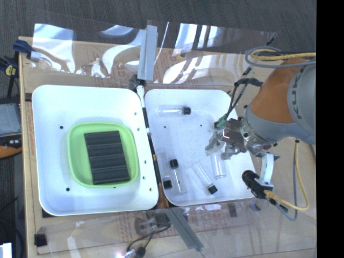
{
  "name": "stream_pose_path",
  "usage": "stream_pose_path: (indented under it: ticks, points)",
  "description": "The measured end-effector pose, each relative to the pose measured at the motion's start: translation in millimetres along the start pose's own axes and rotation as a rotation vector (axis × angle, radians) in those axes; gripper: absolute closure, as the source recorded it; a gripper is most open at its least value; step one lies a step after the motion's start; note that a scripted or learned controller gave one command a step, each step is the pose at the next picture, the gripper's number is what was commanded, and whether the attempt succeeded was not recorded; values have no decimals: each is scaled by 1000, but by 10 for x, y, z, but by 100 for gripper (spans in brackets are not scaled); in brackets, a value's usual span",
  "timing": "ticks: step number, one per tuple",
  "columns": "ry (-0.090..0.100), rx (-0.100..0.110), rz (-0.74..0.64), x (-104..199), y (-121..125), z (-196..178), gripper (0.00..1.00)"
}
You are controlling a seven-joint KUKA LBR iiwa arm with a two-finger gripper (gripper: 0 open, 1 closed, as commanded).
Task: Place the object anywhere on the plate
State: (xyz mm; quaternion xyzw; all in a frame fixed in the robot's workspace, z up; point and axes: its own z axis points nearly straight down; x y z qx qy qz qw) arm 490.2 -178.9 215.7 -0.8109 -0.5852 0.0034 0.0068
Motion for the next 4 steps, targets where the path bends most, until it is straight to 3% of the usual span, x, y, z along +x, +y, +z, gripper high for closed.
stream_pose_path:
  ticks: [1, 2, 3, 4]
  points:
    - [-3, -8, -212, 579, -279, -116, 100]
    - [-6, -8, -304, 1287, -432, 244, 100]
    - [-6, -9, -350, 1839, -111, 259, 100]
    - [-6, -9, -350, 1839, -111, 259, 0]
